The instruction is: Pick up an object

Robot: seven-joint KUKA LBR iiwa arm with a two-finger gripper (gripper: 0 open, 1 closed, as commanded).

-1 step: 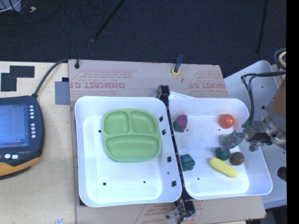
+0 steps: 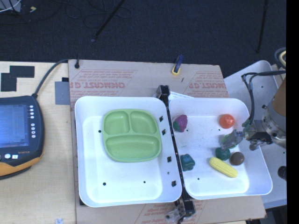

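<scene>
Over at three o'clock in the right bin (image 2: 205,190), the hand (image 2: 233,141) hovers beside a dark green toy (image 2: 222,153), reaching in; I cannot tell its state. Next, it must settle and grip.

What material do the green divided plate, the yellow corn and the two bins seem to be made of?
Green divided plate: probably molded plastic, with an even matte color and rounded compartment ridges.
Yellow corn: likely a plastic or rubber toy; its uniform yellow has a slight sheen, but the picture is too coarse to say more.
Left bin and right bin: apparently smooth white plastic, with thin rounded rims.
</scene>
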